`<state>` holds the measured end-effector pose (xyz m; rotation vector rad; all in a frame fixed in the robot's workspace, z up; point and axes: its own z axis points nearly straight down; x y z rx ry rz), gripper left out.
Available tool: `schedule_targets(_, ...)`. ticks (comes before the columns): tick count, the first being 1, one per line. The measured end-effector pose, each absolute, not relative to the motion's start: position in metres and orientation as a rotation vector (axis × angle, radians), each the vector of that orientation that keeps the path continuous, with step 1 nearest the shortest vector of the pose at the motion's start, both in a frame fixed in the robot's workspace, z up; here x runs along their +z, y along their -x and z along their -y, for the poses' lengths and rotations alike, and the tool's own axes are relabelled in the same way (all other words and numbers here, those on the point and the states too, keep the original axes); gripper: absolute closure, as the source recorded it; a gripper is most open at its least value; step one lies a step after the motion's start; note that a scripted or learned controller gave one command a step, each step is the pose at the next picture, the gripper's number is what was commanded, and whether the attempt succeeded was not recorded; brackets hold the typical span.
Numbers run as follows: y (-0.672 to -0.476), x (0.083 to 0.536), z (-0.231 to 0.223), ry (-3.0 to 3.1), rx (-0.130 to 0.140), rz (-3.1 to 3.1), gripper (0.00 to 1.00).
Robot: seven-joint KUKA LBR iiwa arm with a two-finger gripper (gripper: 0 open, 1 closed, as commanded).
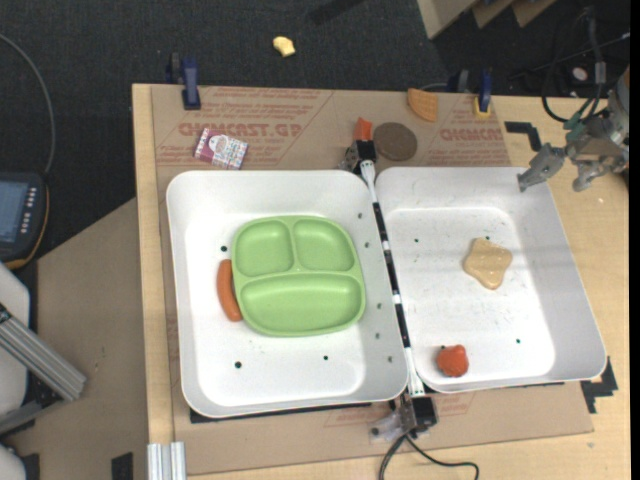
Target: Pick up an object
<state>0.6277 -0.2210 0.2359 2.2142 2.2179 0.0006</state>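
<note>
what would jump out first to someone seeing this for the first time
The green divided plate in the left bin stands out most, with an orange sausage-shaped piece against its left edge. In the right bin, a tan lump lies mid-bin and a small red object near the front.

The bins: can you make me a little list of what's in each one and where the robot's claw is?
left bin: a green divided plate with three sections; an orange sausage-shaped toy lying along the plate's left edge
right bin: a tan, bread-like piece near the middle; a small red-orange tomato-like toy by the near edge
gripper: at the right bin's far right corner, open, holding nothing
bench behind the bins: a small pink-and-white packet, a brown disc, an orange wedge
</note>
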Motion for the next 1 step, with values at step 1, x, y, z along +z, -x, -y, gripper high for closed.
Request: schedule_targets(1,-0.636,0.0777,0.2088,-2.224,0.002,-2.229,0.0)
